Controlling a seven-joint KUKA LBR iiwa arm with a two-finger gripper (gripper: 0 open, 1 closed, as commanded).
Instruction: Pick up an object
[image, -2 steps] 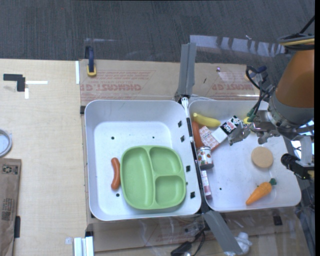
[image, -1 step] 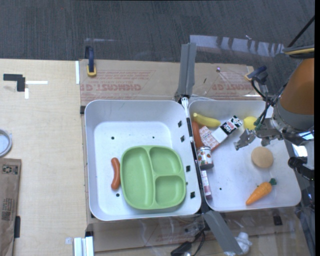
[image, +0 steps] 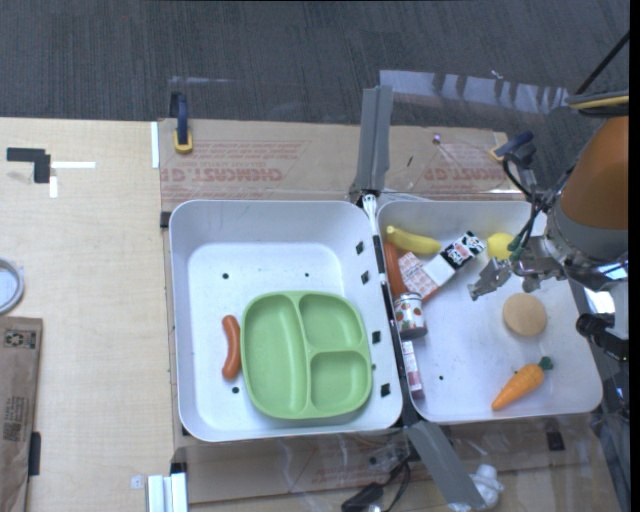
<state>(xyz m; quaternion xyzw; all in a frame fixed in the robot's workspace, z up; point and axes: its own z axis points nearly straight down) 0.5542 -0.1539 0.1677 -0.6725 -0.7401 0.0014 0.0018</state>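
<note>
The gripper (image: 497, 277) is seen over the right bin (image: 470, 395), fingers parted, nothing held. The tan round object (image: 524, 315), just near-right of it, is judged light, firm; gripped across its middle.

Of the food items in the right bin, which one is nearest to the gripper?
The round tan cookie, just below the gripper. The carrot lies nearer the bin's front edge, and the banana lies across by the divider.

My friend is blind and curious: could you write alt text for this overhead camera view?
A grey robot arm's gripper hovers over the right bin, among a banana, carrot and round tan object. The left bin holds a green divided plate and a sausage.
</note>
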